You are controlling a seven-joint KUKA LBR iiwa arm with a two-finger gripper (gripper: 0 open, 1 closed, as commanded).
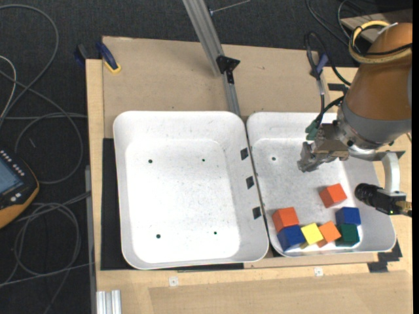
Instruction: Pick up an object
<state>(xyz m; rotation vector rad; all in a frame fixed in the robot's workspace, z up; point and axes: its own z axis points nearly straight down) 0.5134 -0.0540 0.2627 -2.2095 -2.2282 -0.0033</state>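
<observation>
Gripper (309, 162) hovers over the right bin (275, 129), upper-middle of it, above bare floor; can't tell how it's set from this angle, and nothing visibly in it. Blocks all sit toward 5 o'clock from the gripper: a lone orange block (333, 193) nearest, tilted, apart from the rest; then a packed cluster along the bin's 6 o'clock wall with an orange cube (285, 217), blue cube (292, 237), yellow cube (311, 233), another orange piece (330, 231), a blue block (349, 215) and a green block (349, 235) touching or nearly so. Left bin (131, 142) sits at 9 o'clock. Best bet, I'd say: go for the lone orange block, free space all round, rotate wrist to match its skew, centre over it before descending. Cluster risks clipping neighbours.
</observation>
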